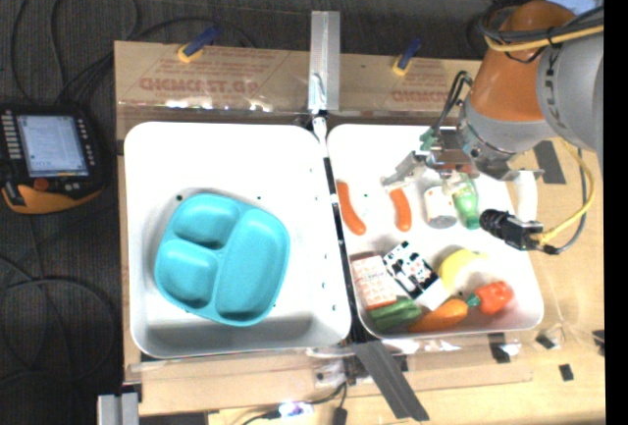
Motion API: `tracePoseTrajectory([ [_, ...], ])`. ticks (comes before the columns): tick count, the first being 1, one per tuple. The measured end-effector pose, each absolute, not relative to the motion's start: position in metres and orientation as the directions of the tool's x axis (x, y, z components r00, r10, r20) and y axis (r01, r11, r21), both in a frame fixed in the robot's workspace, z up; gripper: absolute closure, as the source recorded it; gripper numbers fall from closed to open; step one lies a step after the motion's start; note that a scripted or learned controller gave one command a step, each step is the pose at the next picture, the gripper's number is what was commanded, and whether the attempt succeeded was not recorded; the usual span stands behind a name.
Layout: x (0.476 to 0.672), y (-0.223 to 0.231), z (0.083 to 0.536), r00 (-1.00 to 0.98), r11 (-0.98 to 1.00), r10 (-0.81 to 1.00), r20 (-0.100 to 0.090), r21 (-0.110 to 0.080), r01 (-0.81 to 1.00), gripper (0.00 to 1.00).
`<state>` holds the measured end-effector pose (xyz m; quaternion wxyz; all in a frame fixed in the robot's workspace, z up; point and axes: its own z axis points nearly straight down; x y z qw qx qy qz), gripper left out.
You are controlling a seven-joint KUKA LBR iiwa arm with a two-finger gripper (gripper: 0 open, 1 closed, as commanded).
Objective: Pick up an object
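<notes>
Gripper (444, 174): over the far part of the right bin (339, 246); whether its fingers are apart or together cannot be told.
Green bottle (466, 205): just beneath the gripper, beside a white cup (439, 204).
Orange sausages (400, 208): left of them.
Left bin (147, 158): bears a blue divided plate (223, 258).

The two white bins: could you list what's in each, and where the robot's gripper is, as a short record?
left bin: one turquoise divided tray
right bin: two orange sausage-shaped pieces, white cup, green bottle, black-and-white box, yellow banana, carrot, red pepper, green vegetable
gripper: over the right bin's upper part, just above the cup and bottle
holding anything: cannot tell
</notes>
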<state>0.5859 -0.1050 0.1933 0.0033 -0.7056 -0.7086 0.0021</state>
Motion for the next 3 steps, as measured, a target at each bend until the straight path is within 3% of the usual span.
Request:
tracePoseTrajectory([
  [1, 0.606, -0.138, 0.091, -0.060, 0.060, 0.998, 0.001, 0.000, 0.998, 0.00],
  [2, 0.606, -0.137, 0.096, -0.060, 0.060, 0.998, 0.002, -0.004, 0.998, 1.00],
  [3, 0.632, -0.081, 0.217, 0.011, -0.011, 1.000, -0.002, -0.007, 1.000, 1.00],
])
